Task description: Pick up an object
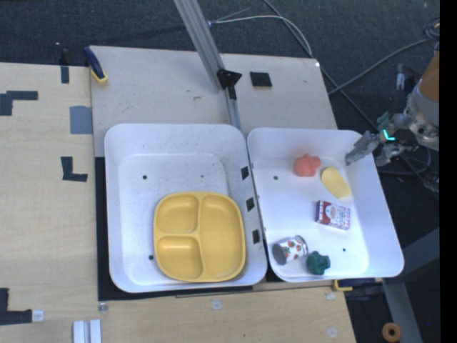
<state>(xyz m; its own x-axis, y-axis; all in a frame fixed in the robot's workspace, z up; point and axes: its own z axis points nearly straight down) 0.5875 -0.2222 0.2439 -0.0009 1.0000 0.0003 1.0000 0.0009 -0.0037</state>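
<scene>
The right bin [371, 234] holds several small objects: a salmon-red lump [308, 165], a yellow lemon-shaped piece [335, 181], a red and white carton [333, 214], a small patterned can lying on its side [289, 249] and a green lump [318, 263]. My gripper [370, 154] hovers over the bin's upper right rim, to the right of the red lump and the yellow piece. Its two fingers stand apart, open, with nothing between them.
The left bin [128, 156] carries a yellow divided plate [200, 236] in its near half. A slanted metal pole [203, 34] rises behind the two bins. Cables trail across the dark floor at the top right.
</scene>
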